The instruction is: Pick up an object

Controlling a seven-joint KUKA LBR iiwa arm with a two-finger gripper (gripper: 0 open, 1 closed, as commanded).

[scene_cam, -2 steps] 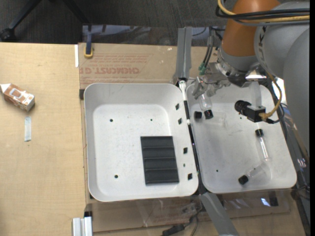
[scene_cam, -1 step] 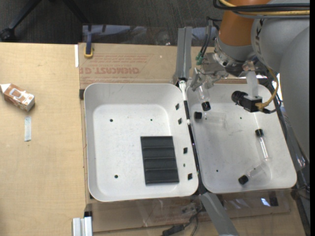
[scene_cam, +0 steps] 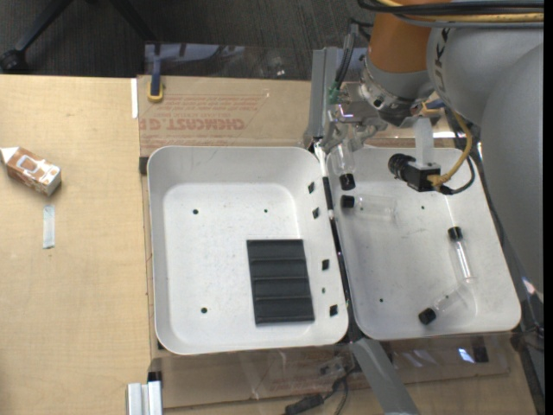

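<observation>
1. Near edge: right bin (scene_cam: 484, 322) holds a clear tube with black caps (scene_cam: 460, 266), lying bent along the near right corner; one cap near the front rim, the other toward mid-bin. Open floor to its left
2. Left bin (scene_cam: 173, 318) carries a black ribbed block (scene_cam: 280, 281), lying flat, right of centre and toward the near rim. Floor left of it and behind it is bare white
3. The two bins touch along their shared rims; small black clips sit on that divide
4. Mid right bin: a second clear piece with black caps (scene_cam: 359, 201) lies close to the left wall, just beside the divide
5. Far end of right bin: pincer (scene_cam: 339, 150) hangs over the far left corner, close to the rim; cannot tell how far open it is or whether it has hold of anything
6. Table (scene_cam: 69, 318) is pale wood; a small orange-and-white carton (scene_cam: 33, 171) sits far left, well apart from the bins
7. Beyond the bins: brown cardboard (scene_cam: 225, 115), then dark carpet
</observation>
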